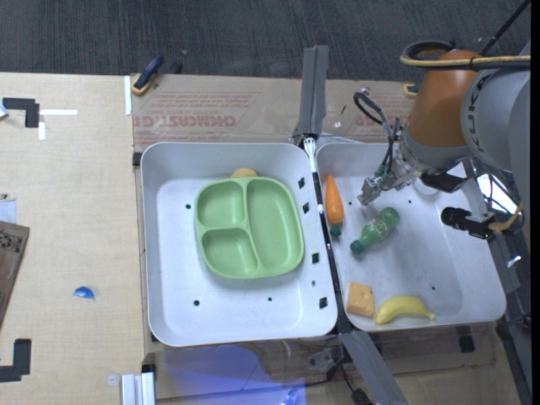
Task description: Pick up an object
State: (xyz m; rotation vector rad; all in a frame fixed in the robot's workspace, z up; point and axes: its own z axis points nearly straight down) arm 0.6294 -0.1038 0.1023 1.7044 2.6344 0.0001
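Note:
In the right bin [472, 306] lie an orange carrot [334, 200] against the left wall, a green bottle [375, 229] on its side near the middle, a yellow cheese block [360, 299] and a yellow banana [403, 310] near the front edge. My gripper [372, 187] hangs over the bin's back part, just above and behind the green bottle and to the right of the carrot. Its fingers point down and to the left, and nothing shows between them.
The left bin [169, 310] holds a green three-part plate [250, 226], with a small yellow thing [244, 174] peeking out behind it. A grey divider post [313, 91] stands between the bins at the back. The arm's orange band [443, 108] looms over the right bin's back right.

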